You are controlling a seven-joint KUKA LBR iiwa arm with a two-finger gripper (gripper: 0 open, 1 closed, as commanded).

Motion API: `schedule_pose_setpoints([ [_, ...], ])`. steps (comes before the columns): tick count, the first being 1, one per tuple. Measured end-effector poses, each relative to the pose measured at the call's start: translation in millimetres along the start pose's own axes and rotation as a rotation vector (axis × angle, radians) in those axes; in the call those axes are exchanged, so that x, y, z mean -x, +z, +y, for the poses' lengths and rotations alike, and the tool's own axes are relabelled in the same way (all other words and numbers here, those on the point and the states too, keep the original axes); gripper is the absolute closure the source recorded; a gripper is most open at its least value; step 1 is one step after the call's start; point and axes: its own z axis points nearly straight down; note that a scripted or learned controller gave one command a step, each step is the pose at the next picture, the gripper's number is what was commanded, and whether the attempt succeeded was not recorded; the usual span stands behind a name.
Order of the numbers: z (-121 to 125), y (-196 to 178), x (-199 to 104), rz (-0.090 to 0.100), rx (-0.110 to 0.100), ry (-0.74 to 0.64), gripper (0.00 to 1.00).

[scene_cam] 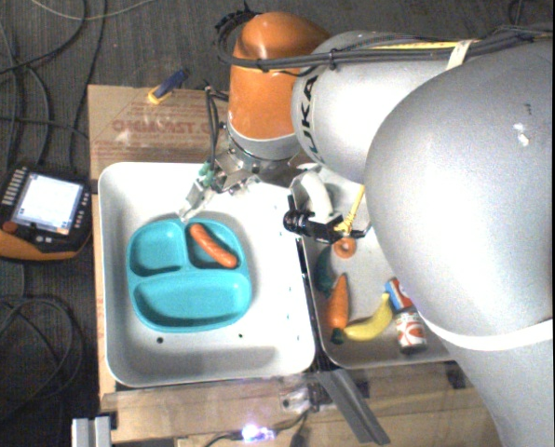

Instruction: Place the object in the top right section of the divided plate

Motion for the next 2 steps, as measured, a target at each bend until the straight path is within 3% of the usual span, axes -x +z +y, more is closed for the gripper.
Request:
schedule_pose_setpoints([
  [1, 38.4, -139.7, 4.1, -0.004, 0.002, 0.198, 0.00],
  [2, 50.8, -222.7, -21.0, -0.004, 0.001, 0.500, 0.00],
])
